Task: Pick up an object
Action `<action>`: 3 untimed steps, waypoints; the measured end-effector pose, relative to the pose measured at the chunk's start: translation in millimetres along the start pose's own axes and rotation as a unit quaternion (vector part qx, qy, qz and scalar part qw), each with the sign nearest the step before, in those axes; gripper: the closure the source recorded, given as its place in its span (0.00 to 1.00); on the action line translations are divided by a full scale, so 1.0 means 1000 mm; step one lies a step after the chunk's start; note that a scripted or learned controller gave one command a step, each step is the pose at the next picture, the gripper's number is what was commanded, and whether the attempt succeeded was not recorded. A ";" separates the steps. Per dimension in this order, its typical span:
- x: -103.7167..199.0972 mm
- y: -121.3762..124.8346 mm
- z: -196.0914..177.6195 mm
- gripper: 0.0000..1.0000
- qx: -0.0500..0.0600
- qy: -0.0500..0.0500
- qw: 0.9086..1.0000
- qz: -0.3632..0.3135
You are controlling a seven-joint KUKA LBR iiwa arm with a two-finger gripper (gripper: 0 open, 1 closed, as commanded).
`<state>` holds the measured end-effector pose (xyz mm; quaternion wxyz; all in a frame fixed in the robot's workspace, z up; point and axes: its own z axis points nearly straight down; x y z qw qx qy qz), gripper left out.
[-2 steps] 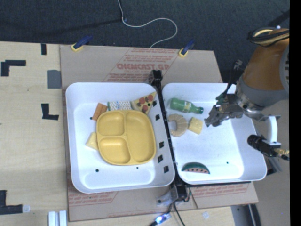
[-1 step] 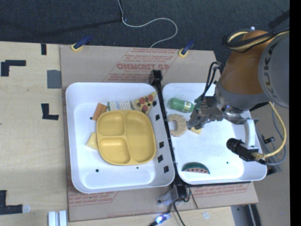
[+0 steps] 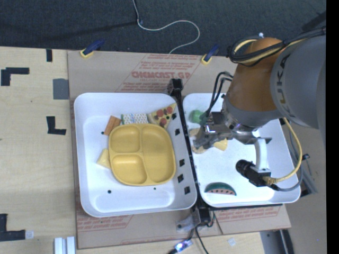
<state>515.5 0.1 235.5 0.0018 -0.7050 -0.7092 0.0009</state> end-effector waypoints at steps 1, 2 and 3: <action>0.017 0.008 0.005 1.00 -0.001 -0.001 1.000 0.001; 0.025 0.000 0.003 1.00 0.000 0.000 1.000 0.001; 0.020 0.002 0.023 1.00 0.001 -0.001 1.000 0.003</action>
